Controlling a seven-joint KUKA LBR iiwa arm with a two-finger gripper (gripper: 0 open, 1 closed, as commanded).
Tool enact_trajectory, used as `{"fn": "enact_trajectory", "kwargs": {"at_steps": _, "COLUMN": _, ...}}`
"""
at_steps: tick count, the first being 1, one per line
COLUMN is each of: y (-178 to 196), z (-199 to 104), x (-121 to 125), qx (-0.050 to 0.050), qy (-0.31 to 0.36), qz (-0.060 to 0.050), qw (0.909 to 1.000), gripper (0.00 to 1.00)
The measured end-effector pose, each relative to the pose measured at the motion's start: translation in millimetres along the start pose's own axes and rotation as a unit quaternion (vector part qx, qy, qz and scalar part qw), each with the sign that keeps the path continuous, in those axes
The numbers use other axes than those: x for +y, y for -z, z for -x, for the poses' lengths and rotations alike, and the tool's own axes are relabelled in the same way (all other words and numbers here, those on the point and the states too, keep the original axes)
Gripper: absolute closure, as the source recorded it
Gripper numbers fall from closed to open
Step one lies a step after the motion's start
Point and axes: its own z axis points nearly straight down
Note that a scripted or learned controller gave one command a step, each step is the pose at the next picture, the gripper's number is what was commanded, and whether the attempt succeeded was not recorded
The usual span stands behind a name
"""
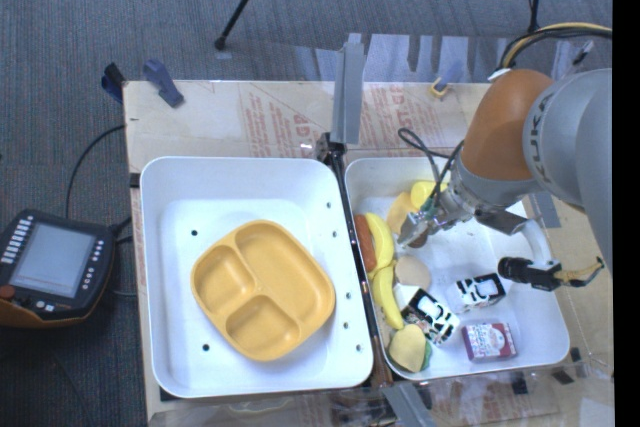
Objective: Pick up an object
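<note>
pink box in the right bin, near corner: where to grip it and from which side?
Take the pink box from straight above, fingers across its shorter width. It lies flat on the floor of the right bin, top face exposed, apart from its neighbours. The bin wall close on the near side probably rules out a sideways approach.

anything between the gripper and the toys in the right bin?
Nothing visible. The gripper is already down in the right bin, at the banana and other toys along its left wall. The toys crowd each other there, so a clean single pick looks hard.
</note>
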Motion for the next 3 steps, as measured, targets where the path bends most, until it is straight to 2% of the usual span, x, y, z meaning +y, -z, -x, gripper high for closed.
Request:
{"fn": "enact_trajectory", "kwargs": {"at_steps": 1, "y": 94, "z": -44, "x": 28, "qx": -0.002, "qy": -0.057, "qz": 0.004, "qw": 0.9984, "gripper": 1.00}}
{"fn": "enact_trajectory", "kwargs": {"at_steps": 2, "y": 91, "z": -51, "x": 31, "qx": -0.001, "qy": -0.013, "qz": 0.000, "qw": 0.9999, "gripper": 1.00}}
{"fn": "enact_trajectory", "kwargs": {"at_steps": 3, "y": 90, "z": -121, "x": 18, "qx": -0.001, "qy": 0.135, "qz": 0.000, "qw": 0.9908, "gripper": 1.00}}
